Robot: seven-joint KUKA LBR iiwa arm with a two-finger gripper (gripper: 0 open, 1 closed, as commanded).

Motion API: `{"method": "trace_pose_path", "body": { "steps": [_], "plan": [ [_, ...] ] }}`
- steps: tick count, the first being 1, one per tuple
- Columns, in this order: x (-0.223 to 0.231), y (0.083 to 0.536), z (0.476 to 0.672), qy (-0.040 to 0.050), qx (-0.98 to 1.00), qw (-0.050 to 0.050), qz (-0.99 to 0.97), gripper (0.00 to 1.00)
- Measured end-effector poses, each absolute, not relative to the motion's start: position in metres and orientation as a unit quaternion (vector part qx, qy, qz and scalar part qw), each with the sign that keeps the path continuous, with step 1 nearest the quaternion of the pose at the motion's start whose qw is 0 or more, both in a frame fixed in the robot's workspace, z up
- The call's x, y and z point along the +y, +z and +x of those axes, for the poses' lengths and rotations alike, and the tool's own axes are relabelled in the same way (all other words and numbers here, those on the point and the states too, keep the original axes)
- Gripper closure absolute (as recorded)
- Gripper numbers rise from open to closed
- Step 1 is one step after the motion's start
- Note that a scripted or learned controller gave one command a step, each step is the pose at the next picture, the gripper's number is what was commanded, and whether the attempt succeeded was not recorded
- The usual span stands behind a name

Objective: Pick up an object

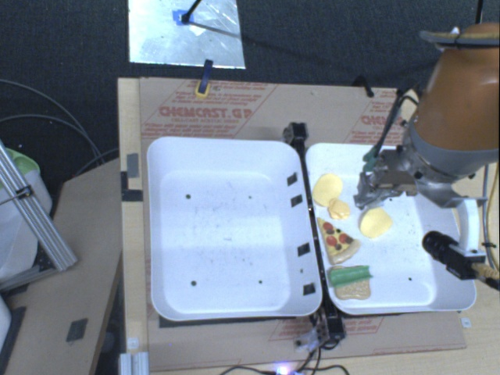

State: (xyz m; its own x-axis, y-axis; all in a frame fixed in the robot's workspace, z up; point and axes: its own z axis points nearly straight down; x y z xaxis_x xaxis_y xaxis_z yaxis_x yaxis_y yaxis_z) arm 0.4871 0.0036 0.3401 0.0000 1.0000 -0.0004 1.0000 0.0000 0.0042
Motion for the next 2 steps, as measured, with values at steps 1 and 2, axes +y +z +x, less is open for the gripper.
{"method": "trace_pose_path", "body": {
  "steps": [1,2],
  "plan": [
    [0.050,0.395,0.487,0.0036,0.710,0.002,0.704,1.00],
    [0.038,0.297,0.544,-0.0022,0.707,-0.001,0.707,1.00]
  ]
}}
